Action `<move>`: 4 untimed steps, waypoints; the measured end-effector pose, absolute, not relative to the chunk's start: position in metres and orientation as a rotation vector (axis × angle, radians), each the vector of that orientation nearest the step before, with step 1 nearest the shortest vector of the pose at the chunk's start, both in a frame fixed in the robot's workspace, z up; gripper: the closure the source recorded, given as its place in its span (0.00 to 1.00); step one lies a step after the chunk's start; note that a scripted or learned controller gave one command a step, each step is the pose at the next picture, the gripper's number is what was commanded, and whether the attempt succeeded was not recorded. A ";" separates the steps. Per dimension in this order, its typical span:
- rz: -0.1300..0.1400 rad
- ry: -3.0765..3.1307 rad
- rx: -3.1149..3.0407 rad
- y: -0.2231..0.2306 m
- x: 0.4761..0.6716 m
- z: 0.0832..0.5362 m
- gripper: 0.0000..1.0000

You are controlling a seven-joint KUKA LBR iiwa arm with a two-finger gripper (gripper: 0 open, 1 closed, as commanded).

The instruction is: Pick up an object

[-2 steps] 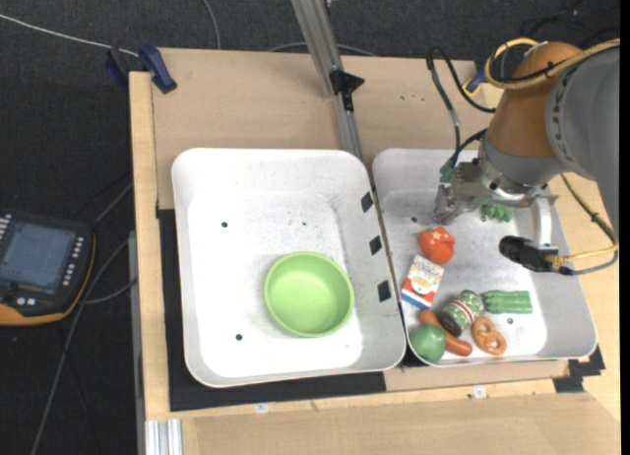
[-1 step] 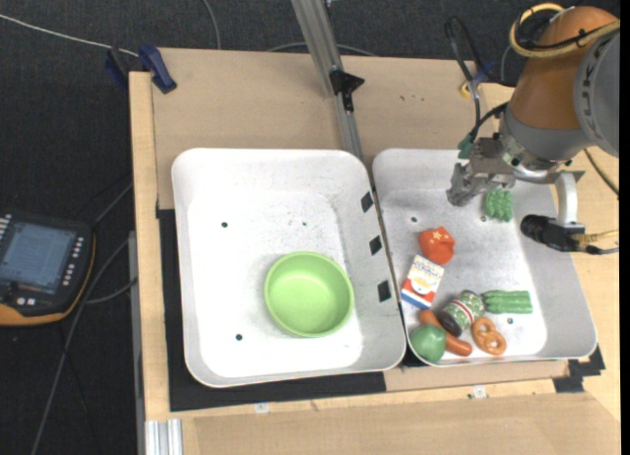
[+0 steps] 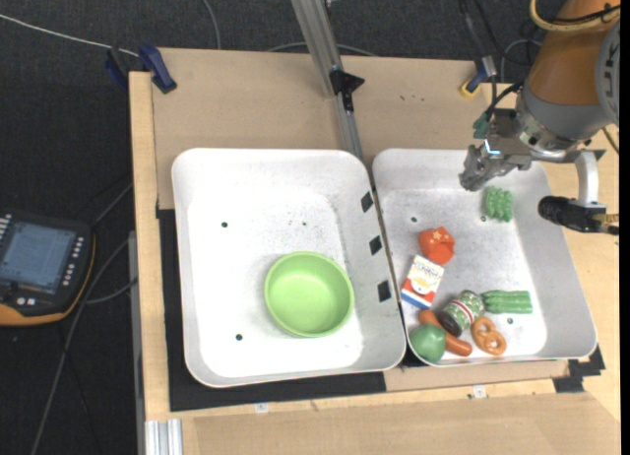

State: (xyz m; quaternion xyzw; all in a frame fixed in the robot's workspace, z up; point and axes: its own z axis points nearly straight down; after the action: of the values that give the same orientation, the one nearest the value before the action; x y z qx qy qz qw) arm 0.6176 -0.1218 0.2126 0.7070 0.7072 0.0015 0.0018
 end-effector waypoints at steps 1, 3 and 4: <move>0.005 2.220 2.218 -0.113 0.614 0.262 1.00; 0.002 2.226 2.217 -0.021 0.585 0.271 1.00; 0.002 2.226 2.218 0.022 0.568 0.271 1.00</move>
State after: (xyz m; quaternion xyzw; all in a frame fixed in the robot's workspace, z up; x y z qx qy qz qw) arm 0.5684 0.0219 0.2707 0.7058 0.7085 0.0005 -0.0002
